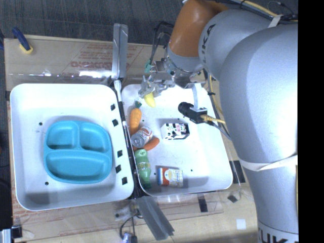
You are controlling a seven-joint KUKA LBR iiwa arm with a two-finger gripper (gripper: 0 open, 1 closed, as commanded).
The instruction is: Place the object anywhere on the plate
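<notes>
A blue divided plate (78, 151) lies in the left white bin (30, 196). My gripper (149, 92) hangs over the far left corner of the right bin (215, 178), close to the wall between the bins. A small yellow object (150, 102) sticks out from between its fingers, and the gripper is shut on it. The plate is off to the lower left of the gripper, across the divider.
The right bin holds an orange carrot (135, 119), a silver can (141, 135), a small orange-red piece (152, 144), a green bottle (143, 165), a red-and-yellow can (169, 176) and a black-and-white carton (175, 130). A blue clip (22, 40) lies on the bench at the far left.
</notes>
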